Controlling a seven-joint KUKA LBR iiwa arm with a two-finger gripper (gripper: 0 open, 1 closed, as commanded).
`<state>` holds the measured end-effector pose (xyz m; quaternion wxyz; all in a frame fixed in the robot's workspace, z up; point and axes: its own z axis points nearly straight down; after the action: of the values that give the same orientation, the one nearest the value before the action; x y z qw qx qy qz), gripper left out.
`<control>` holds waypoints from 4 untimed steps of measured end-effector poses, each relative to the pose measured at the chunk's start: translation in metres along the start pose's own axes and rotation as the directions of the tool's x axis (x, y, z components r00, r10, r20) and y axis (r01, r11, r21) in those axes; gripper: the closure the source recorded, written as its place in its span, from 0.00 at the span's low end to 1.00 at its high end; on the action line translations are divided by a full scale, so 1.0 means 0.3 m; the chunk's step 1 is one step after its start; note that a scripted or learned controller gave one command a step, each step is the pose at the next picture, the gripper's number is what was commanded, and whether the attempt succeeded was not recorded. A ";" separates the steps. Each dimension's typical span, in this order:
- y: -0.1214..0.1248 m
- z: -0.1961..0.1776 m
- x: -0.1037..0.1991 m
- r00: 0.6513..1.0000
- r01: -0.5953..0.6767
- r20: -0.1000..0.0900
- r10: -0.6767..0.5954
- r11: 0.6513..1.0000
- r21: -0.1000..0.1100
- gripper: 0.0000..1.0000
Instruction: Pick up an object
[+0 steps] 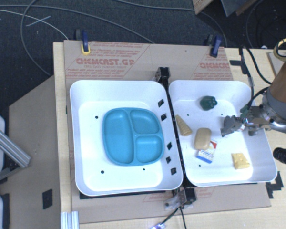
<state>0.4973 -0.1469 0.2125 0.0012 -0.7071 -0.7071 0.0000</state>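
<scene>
Over the right white bin (pixel 238 90), poised above scattered small items for a pick, grey claw (pixel 229 126), grip state untellable.

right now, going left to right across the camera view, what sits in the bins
blue tray → tan wedge → tan block → claw → yellow piece

Dark grey carpet floor (pixel 33 46) with loose cables (pixel 43 13) surrounds the cardboard-covered surface (pixel 114 61). Blue clamps (pixel 85 42) grip its far edge. Lighting is even.
</scene>
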 end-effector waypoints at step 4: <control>-0.002 0.371 0.041 1.000 0.001 0.000 -0.001 1.000 -0.015 1.00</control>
<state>0.4966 -0.1345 0.1011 -0.0042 -0.7068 -0.7074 -0.0051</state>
